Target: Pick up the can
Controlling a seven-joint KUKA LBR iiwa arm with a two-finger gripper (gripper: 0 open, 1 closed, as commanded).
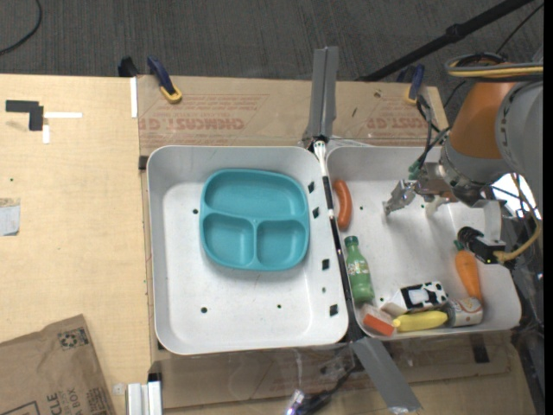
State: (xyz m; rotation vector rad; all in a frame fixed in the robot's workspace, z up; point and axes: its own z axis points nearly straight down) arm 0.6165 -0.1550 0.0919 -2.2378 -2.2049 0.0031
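The gripper (399,199) hovers in the right bin (406,158), jaws apparently spread and empty. The can (467,313) lies on its side at the bin's near corner, well apart, axis roughly left-right.

Grey arm (523,124) with an orange band (477,119) above the wrist; small metallic hand (403,195); black cables (492,251) trailing alongside.

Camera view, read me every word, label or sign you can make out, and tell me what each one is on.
"CHEMCAST GP", upside down, red print on the brown cardboard sheet behind the bins.
"CLE", partial, beside a recycling sign, on the brown cardboard box.
Green plastic bottle label: blurred.
Black-and-white small carton: blurred.
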